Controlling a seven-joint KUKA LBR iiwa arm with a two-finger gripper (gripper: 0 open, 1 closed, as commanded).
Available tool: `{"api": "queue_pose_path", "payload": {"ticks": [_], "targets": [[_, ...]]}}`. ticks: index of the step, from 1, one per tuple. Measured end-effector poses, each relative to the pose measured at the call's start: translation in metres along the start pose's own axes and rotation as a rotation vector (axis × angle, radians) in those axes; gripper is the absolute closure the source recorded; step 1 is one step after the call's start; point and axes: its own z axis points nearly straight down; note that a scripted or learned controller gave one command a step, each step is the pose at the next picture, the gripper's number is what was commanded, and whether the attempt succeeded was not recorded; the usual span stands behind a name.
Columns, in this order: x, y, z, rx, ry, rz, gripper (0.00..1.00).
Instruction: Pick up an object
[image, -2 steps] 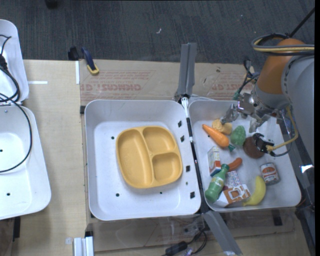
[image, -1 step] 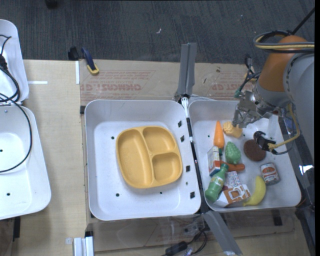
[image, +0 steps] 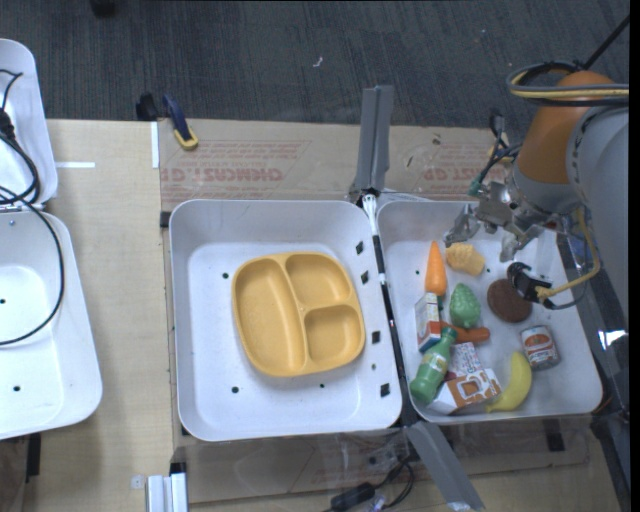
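Cardboard (image: 240, 165) print mirrored (unreadable); pincer (image: 490, 225) above bin (image: 590, 390).

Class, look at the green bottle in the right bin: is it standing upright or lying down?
Lying down. The green bottle rests lengthwise on the right bin floor.

Grey arm (image: 605, 150), orange band (image: 550, 140), black cables.
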Motion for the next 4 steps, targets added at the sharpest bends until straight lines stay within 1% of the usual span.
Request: {"api": "queue_pose_path", "payload": {"ticks": [1,2,3,4], "targets": [[0.023,-0.041,0.024,0.011,0.000,-0.015,0.00],[0.023,-0.072,0.023,0.010,0.000,-0.062,0.00],[-0.009,-0.117,0.023,0.008,0.002,-0.368,0.00],[-0.013,-0.145,0.016,-0.023,0.001,-0.322,0.00]]}}
